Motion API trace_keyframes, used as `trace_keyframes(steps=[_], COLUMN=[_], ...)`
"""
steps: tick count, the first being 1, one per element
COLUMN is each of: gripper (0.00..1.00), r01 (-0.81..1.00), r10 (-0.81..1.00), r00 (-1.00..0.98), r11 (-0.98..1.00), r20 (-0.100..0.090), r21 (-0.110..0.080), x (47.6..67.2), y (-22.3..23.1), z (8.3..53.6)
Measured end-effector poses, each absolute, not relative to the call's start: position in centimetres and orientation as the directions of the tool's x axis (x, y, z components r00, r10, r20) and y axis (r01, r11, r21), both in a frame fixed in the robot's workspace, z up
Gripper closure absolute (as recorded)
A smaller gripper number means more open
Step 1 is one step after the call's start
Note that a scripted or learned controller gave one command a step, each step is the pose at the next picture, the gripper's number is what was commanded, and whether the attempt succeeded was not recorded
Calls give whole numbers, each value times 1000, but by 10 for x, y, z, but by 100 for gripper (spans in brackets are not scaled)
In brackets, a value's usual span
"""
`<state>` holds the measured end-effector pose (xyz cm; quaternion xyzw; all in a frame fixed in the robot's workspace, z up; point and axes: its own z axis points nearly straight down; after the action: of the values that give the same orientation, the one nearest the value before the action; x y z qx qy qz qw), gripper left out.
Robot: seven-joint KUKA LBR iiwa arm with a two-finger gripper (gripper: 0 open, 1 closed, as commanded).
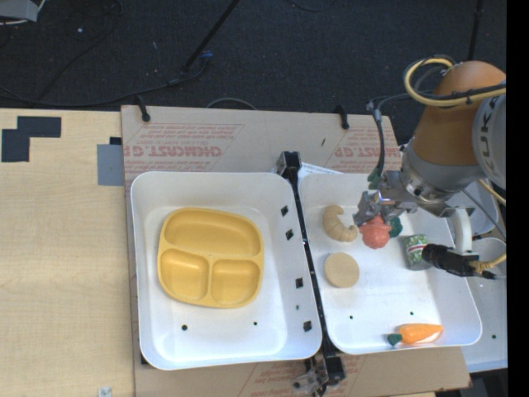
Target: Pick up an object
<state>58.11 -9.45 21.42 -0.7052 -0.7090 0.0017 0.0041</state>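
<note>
Red strawberry-shaped toy in the right white bin, beside a tan croissant-shaped toy; gripper just above it, grip state unclear—approach-to-grasp step, I judge; next move calls for closing squarely on the toy, then lifting.

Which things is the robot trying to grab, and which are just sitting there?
For the job:
- gripper, right over the red toy
- red toy
- croissant
- round cookie
- carrot
- green can
All lie in the right bin.

Just sitting there:
- yellow plate in the left bin
- cardboard under the bins
</note>
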Motion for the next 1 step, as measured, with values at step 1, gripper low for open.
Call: trace_keyframes(steps=[1], gripper=[100], r01=[1000], r10=[1000], r00=[-5], r11=[5], r20=[2], r21=[-10], x=[580], y=[-38], z=[203])
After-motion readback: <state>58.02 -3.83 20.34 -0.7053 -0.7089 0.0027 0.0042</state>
